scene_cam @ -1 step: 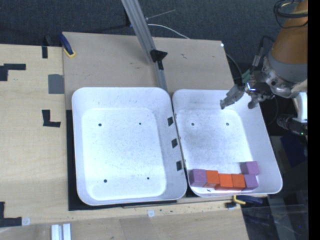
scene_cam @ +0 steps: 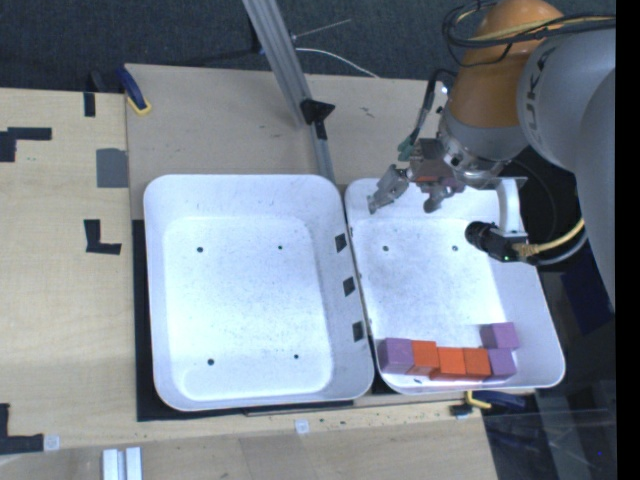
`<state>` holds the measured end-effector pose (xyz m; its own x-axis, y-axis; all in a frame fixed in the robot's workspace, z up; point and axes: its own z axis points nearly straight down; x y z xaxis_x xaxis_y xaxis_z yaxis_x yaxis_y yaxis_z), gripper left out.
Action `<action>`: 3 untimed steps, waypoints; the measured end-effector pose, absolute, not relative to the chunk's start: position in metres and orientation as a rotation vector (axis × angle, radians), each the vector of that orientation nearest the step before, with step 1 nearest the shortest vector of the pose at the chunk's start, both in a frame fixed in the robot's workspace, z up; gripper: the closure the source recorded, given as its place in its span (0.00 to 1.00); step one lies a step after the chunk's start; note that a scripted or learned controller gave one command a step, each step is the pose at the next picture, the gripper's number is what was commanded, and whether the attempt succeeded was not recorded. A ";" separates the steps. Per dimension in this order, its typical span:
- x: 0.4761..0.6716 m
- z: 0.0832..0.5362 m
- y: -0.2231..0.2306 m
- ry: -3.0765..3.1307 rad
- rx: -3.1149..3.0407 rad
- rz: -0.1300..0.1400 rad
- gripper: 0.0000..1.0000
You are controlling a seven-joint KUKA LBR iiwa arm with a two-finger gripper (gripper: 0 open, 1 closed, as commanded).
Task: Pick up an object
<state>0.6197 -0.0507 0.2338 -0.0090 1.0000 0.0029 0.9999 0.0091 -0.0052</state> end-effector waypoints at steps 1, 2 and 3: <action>0.619 0.247 -0.055 -2.224 -2.216 0.002 1.00; 0.620 0.188 0.013 -2.224 -2.208 0.007 1.00; 0.596 0.262 0.009 -2.226 -2.222 -0.006 1.00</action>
